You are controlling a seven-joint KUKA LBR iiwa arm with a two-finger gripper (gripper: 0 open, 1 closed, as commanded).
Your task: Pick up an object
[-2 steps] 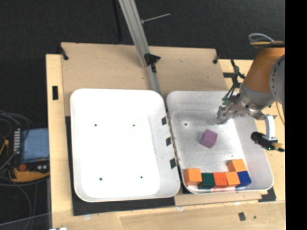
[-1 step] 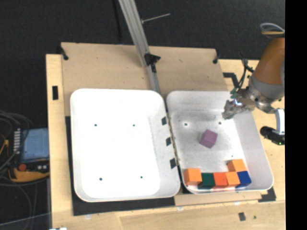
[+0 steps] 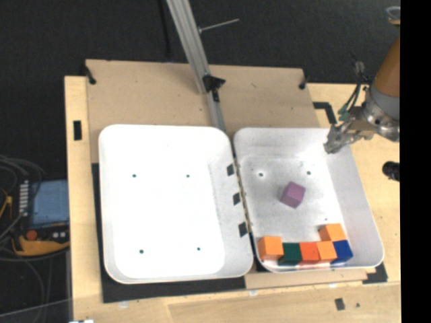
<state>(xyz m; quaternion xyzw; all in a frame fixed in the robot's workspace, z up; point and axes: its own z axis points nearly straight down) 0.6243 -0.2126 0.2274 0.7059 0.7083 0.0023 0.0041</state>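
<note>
A purple cube [image 3: 293,194] lies alone near the middle of the right bin [image 3: 350,180]. Along that bin's near edge sits a row of blocks: an orange one [image 3: 271,246], a green one [image 3: 291,253], more orange ones [image 3: 310,252] and a blue one [image 3: 342,249] at the right end. My gripper [image 3: 335,142] hangs over the right bin's far right corner, well apart from the purple cube and the row. Nothing shows between its fingers.
The left bin [image 3: 168,200] lies beside the right one, with small clips [image 3: 237,197] along the shared edge. A slanted metal rail [image 3: 195,46] runs from the top down to the bins' far edge. Cables and a blue box [image 3: 47,204] sit off the bench at left.
</note>
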